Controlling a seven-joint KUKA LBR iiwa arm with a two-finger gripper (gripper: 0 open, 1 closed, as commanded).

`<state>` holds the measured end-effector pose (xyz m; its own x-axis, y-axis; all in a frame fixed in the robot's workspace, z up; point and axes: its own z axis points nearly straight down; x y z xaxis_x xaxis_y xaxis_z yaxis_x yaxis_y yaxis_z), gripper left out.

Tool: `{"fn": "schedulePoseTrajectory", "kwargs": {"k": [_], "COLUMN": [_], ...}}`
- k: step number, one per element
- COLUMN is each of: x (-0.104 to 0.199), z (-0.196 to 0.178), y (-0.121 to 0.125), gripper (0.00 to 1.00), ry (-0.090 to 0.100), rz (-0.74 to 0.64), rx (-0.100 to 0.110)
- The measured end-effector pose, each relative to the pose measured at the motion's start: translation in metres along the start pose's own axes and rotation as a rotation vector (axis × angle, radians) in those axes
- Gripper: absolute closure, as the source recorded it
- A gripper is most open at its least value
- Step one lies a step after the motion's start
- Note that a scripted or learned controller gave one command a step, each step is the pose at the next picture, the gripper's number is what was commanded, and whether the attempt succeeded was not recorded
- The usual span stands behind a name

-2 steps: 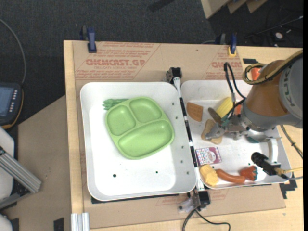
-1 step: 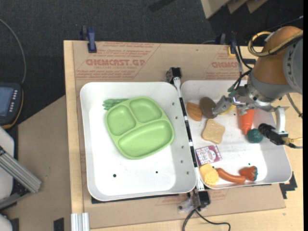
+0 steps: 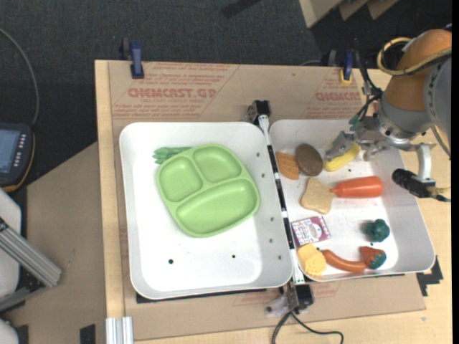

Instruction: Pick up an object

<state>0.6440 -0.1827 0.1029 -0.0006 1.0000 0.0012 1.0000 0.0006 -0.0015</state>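
Observation:
The right bin (image 3: 412, 224) holds several toy foods. A yellow corn-like piece (image 3: 341, 158) lies near its far edge, and my gripper (image 3: 351, 145) is right over that piece's upper end, touching or nearly touching it. Left of it sit a brown potato (image 3: 309, 159) and an orange waffle piece (image 3: 287, 165). An orange carrot (image 3: 358, 187) and a tan bread slice (image 3: 318, 196) lie in the middle. The view is too small to show whether anything is gripped.
Near the right bin's front lie a purple packet (image 3: 310, 229), a dark green broccoli (image 3: 376, 229), a sausage (image 3: 343, 262), a yellow round piece (image 3: 311, 259) and a red-and-green piece (image 3: 374, 256). The left bin (image 3: 143, 249) bears a green divided plate (image 3: 208, 189) and a small green leafy item (image 3: 168, 153).

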Motion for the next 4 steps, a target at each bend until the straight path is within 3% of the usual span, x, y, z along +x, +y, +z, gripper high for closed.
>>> {"fn": "schedulePoseTrajectory", "kwargs": {"k": [1,2,3,4], "x": [-0.024,-0.024,0.061,0.127], "z": [0.017,0.006,0.019,-0.089], "y": [0.024,0.024,0.023,0.02], "gripper": [0.0,1.0,1.0,1.0], "ry": [0.002,-0.003,0.003,-0.001], "rz": [-0.001,-0.003,-0.007,-0.006], "rx": [0.0,-0.006,0.001,-0.013]}}
